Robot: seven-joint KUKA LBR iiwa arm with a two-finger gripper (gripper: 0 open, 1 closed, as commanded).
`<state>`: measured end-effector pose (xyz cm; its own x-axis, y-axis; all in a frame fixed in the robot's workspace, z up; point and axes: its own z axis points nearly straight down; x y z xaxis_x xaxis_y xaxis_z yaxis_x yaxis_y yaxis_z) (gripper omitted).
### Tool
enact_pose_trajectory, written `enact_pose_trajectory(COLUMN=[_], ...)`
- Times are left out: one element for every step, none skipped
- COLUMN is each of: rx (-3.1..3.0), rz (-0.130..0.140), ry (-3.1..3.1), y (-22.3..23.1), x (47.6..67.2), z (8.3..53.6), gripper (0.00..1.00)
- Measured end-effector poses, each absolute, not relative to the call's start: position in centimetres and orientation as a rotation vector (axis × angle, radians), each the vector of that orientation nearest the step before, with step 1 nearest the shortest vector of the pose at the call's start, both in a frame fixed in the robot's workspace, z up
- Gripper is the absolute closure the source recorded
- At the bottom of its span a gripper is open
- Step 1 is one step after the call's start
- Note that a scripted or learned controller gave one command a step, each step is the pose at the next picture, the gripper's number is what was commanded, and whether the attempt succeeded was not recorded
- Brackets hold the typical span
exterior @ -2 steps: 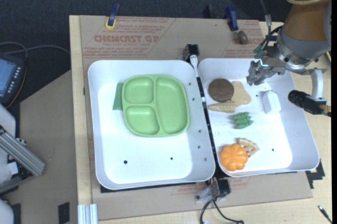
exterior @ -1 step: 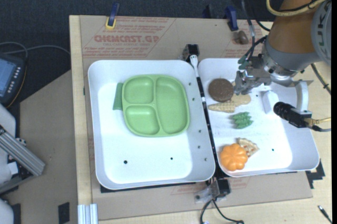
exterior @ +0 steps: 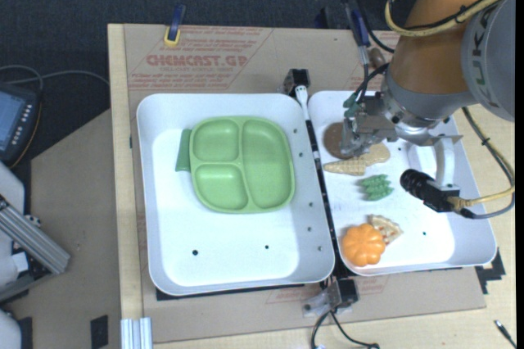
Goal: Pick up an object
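1. Camera view, from above: two white bins sit side by side on the desk (exterior: 123,175). The left bin (exterior: 164,249) carries a green divided plate (exterior: 241,163), lying flat near its middle.
2. The right bin (exterior: 458,245) has the pickings: a brown disc (exterior: 334,139) at the upper left, a pale waffle-like wedge (exterior: 348,168) just below it, a small green piece (exterior: 376,188) near the middle, and an orange pumpkin (exterior: 363,245) down front with a tan scrap (exterior: 385,226) touching its upper right side.
3. The arm (exterior: 442,44) reaches in from the right, orange band up top, grey body below. The hand (exterior: 357,144) is down low over the upper left of the right bin, right at the brown disc and just above the wedge.
4. Released or clenched? I cannot tell; the wrist hides the tips, and nothing shows between them.
5. A black cylinder (exterior: 422,185) on a cable hangs off the arm over the bin's right half, near the green piece.
6. My read: this is the reach-and-descend step, with the disc or the wedge as the likely target. No lift yet.
7. Next move, I'd judge, calls for closing squarely on one item, not both. The disc and wedge lie close together and flat, so a slip is a fair risk. Then a straight lift clear of the bin wall.
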<state>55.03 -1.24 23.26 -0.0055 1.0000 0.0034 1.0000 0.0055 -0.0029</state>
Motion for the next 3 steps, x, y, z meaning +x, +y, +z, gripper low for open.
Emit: enact_pose_trajectory(rx=[-2.214,-2.215,-2.22], rz=[0.003,-0.004,0.004], ry=[-2.223,-2.227,-2.219], y=[3.8,8.2,7.1], x=[53.3,52.7,51.1], z=[21.8,23.0,23.1], gripper=[1.0,1.0,1.0])
